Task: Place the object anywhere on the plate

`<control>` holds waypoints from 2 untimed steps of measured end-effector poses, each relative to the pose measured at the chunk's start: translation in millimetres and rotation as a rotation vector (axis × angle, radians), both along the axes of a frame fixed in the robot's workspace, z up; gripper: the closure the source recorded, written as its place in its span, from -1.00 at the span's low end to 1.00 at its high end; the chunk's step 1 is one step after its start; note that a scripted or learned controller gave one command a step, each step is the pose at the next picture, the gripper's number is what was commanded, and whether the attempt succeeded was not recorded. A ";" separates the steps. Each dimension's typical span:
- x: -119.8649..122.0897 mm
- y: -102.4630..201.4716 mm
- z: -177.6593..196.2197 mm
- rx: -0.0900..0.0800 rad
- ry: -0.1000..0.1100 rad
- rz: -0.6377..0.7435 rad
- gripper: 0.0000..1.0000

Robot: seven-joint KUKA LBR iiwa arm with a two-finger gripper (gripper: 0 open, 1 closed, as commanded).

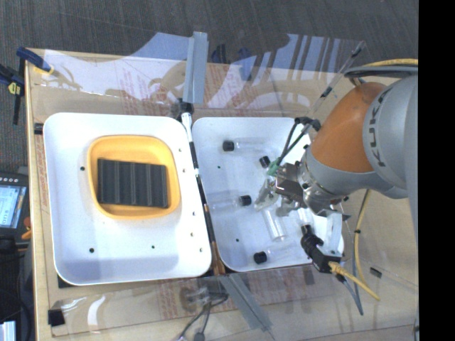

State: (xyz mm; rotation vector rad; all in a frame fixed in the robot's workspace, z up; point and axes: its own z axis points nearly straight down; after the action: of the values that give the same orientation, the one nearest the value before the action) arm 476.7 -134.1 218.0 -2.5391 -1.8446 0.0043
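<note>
grey arm (387, 144) low over the right bin (213, 190), gripper (279, 196) among clear tubes (274, 226).
picking step, i think; grip state cannot be told. next it must lift one tube across to the yellow plate (131, 149) in the left bin (67, 190).

You see a light wooden worktop (106, 311) (pale brown, with shiny clear sheets on it) standing on a dark grey carpet floor (106, 13). A small lit screen (10, 208) sits at the left edge.

A: What colour is the plate (131, 151)?
B: Yellow-orange, with a dark ribbed centre, in a white bin (71, 247).
A: And the arm (387, 141)?
B: Grey, with an orange band.
</note>
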 end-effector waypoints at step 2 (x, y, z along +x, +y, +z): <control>91.6 43.5 -5.4 0.000 -0.002 0.404 1.00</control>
State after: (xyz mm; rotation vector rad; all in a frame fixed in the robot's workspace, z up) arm 568.3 -90.6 212.6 -2.1187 -2.3175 0.0024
